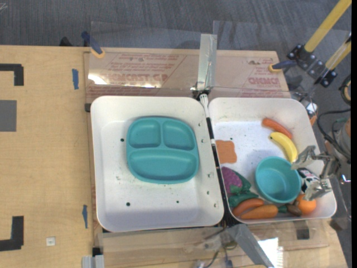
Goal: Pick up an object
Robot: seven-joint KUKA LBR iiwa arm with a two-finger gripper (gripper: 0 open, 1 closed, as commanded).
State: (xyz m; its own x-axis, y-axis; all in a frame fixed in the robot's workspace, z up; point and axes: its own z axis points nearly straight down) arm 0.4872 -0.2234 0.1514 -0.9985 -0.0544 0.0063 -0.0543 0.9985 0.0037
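Note:
My gripper (308, 173) reaches in at the right side of the right bin (245, 116), low over its contents. Its two metal fingers (304, 156) stand apart, so it is open, just right of the teal bowl (276, 179). Nothing is clearly held between them. A yellow banana (284, 146) lies just above the bowl, with an orange carrot-like piece (277, 127) behind it. An orange fruit (306, 206) sits right below the lower finger. Two orange carrots (255, 208) lie along the front wall, next to a purple and green vegetable (235, 182). A flat orange square (226, 151) lies at the bin's left.
The left bin (106, 166) holds a teal divided plate (163, 149). A clear upright divider (207, 60) stands behind the two bins. Yellow-handled clamps (318, 43) sit at the back right. Cables (337, 130) hang at the right edge.

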